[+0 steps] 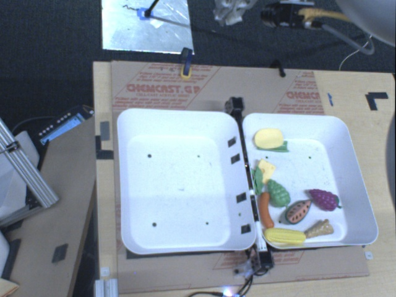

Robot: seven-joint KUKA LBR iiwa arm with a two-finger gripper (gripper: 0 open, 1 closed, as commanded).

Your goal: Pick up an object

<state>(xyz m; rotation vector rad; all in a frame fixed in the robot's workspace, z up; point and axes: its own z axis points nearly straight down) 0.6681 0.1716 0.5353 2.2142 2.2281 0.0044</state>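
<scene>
One hand (233, 5) hangs at the top edge, well above the bins, blurred, so whether it is spread or closed cannot be told, and nothing shows in it. Below it the worktop (204, 82) carries two white bins. Along the right bin (356, 166)'s left and near sides lie a yellow lemon (268, 138), cheese wedge (266, 169), green vegetable (277, 193), carrot (266, 210), purple grapes (324, 198), corn cob (284, 235) and a tan piece (318, 229). The left bin (179, 178) adjoins it

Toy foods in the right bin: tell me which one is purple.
The grape bunch, near the bin's right wall. It alone is purple; the others are yellow, green, orange or tan.
</scene>
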